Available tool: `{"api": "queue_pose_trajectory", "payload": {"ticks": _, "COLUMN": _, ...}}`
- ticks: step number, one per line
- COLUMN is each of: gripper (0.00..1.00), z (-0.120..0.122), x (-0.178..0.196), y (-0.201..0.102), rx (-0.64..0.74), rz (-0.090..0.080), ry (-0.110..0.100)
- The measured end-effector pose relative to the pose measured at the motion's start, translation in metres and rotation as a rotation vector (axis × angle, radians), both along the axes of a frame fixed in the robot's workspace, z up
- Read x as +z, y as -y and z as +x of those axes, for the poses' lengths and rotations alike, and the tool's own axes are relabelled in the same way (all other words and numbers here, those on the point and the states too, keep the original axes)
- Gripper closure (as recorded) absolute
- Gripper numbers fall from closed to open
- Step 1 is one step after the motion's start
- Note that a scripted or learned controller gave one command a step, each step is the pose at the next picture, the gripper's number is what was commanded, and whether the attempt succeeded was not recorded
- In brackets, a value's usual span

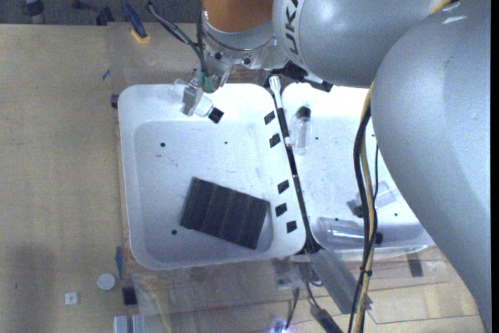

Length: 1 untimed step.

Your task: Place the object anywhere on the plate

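Hovering – gripper (pixel 195 96) over left bin's (pixel 132 168) far rim, grip state cannot be told | black ridged plate (pixel 224 213) – in that bin, near front | clear object (pixel 301 125) in right bin (pixel 343 101).

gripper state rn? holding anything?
Gripper: above the far rim of the left bin; open or closed cannot be told, and no object is visibly in it.
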<state>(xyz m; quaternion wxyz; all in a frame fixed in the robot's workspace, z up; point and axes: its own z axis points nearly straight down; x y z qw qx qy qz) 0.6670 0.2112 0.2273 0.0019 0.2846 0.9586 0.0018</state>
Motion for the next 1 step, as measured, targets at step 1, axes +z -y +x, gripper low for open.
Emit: {"api": "queue_pose_trajectory", "payload": {"ticks": 1, "gripper": 1.00, "z": -0.0091, "x": -0.0113, "y": -0.0134, "rx": 0.226, "rz": -0.001, "ry": -0.005}}
